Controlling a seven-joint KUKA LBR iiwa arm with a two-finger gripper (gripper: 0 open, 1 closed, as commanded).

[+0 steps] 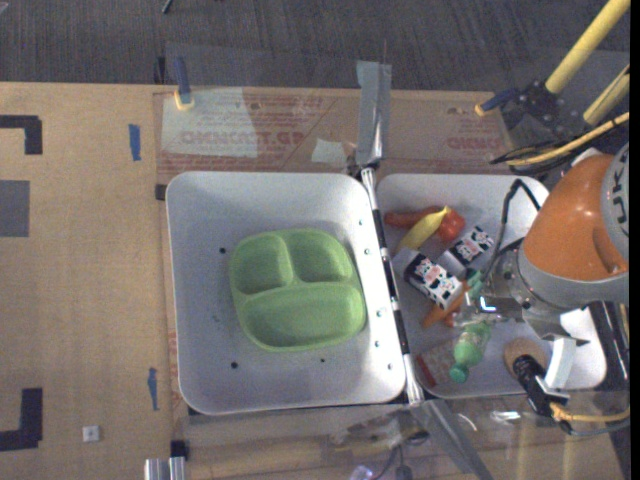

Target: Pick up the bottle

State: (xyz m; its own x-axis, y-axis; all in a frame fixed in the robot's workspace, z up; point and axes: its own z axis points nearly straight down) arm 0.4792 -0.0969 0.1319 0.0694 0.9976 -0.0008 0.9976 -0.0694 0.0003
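A small clear green bottle lies in the right bin, near its front edge, with its green cap pointing toward the front left. My gripper hangs just behind and above the bottle, under the grey wrist and orange band that reach in from the right. Nothing can be seen held in it. The wrist hides the bin's right part.
The right bin also holds two cow-patterned cartons, a yellow banana-shaped piece, a red piece, an orange carrot-like piece and a brown round item. A green divided plate sits in the left bin.
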